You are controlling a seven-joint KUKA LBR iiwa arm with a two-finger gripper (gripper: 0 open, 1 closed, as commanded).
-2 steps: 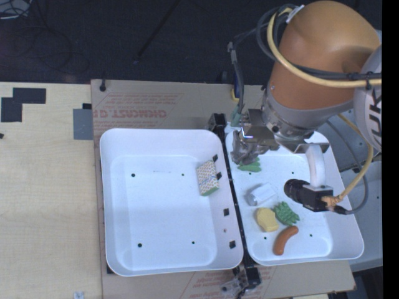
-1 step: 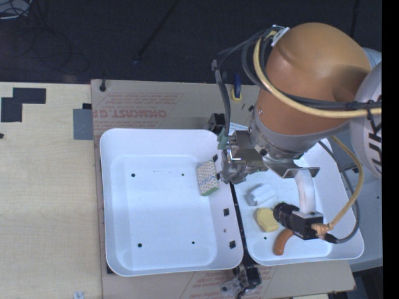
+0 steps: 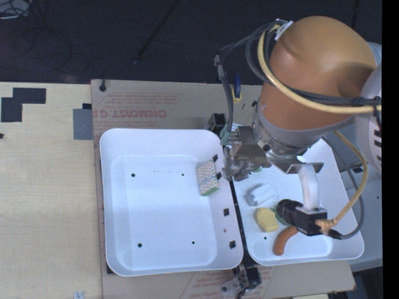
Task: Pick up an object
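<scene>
Two-finger gripper [image 3: 240, 162] poised low over the ridge where the two bins meet; whether it is wide or narrow cannot be told from this angle. Just beside it, on the view's left, a green-and-white patterned rectangular block [image 3: 207, 178] leans tilted by the wall of the left shallow white bin [image 3: 124, 229], not seen in any grasp. Toward the view's lower right of the gripper, in the right shallow white bin [image 3: 349, 248], lie a small white block [image 3: 260, 195], a yellow lump [image 3: 267, 220] and, farther off, an orange sausage-shaped piece [image 3: 283, 240]. Step judged: approach, nothing lifted. The next move calls for centring over one object before descending.
</scene>
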